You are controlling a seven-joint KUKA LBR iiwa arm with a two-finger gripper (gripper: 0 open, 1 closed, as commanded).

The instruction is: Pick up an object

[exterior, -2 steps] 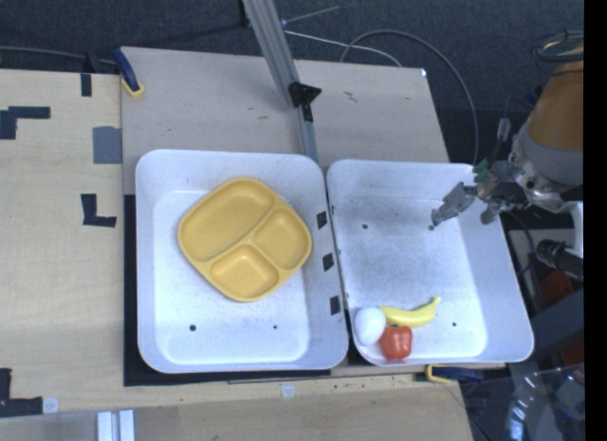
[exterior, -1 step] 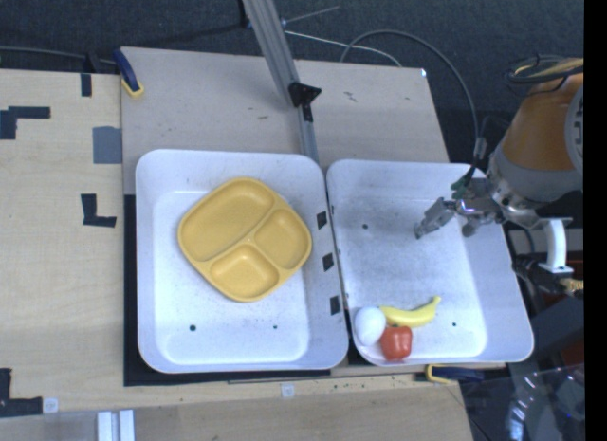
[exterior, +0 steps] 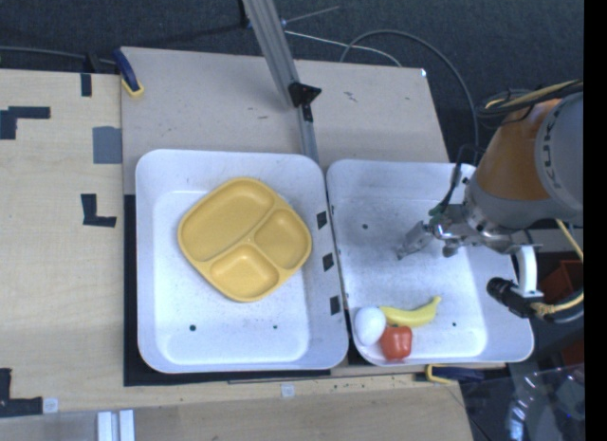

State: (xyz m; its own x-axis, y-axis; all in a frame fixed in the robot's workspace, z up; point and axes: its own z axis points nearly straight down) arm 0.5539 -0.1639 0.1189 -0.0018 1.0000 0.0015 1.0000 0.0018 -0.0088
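Note:
A yellow banana (exterior: 413,313) lies near the front of the right bin (exterior: 379,192). Beside it at the bin's front left corner sit a white egg-like ball (exterior: 369,324) and a red pepper-like object (exterior: 397,341). My gripper (exterior: 424,238) hangs over the middle of the right bin, well above the banana in the view, with its grey fingers pointing left. Nothing shows between the fingers. The arm's orange band (exterior: 512,159) is at the right.
A yellow three-compartment plate (exterior: 244,238) lies in the left bin (exterior: 161,335). A metal pole (exterior: 275,41) slants down to the gap between the bins. Cables trail at the back right of the bench.

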